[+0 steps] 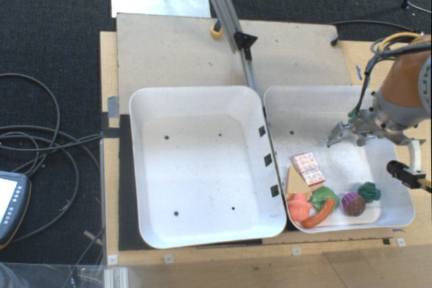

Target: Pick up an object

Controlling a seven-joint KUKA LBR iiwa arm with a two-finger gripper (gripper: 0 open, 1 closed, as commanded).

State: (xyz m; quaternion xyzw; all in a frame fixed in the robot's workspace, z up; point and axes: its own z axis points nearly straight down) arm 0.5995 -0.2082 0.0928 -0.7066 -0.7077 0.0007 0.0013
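Setting: a wooden bench (202,50) on dark carpet, cables trailing at nine o'clock, a slanted metal pole (223,0) crossing from twelve o'clock down to the seam between the bins.
Left bin (152,111): a shallow white tray with a few dark dots on its floor.
Right bin (297,104): holds all the objects, bunched at its five to six o'clock end.
Arm: grey with an orange band (405,81), reaching in from three o'clock.
Gripper (351,133): hovers over the bare upper floor of the right bin, nothing between its fingers; whether they stand apart or together cannot be told at this size.
Candy-like box (308,168): a small white carton with a red checked pattern, lying flat, at seven o'clock of the gripper and near it. Likely light and stiff with flat faces; best taken across its short sides.
Toy carrot (319,214): orange, slim, probably hard plastic and smooth, liable to roll; pinch at mid-length.
Green leafy toy (324,195): touching the carrot, irregular, harder to grip cleanly.
Orange-pink toy (298,206): rounded, at the bin's near wall.
Purple round toy (353,203): smooth-looking, likely to slip from a pinch.
Dark green toy (369,191): lumpy, just beside the purple one.
Writing: the box's print is too small to read; no brand legible anywhere.
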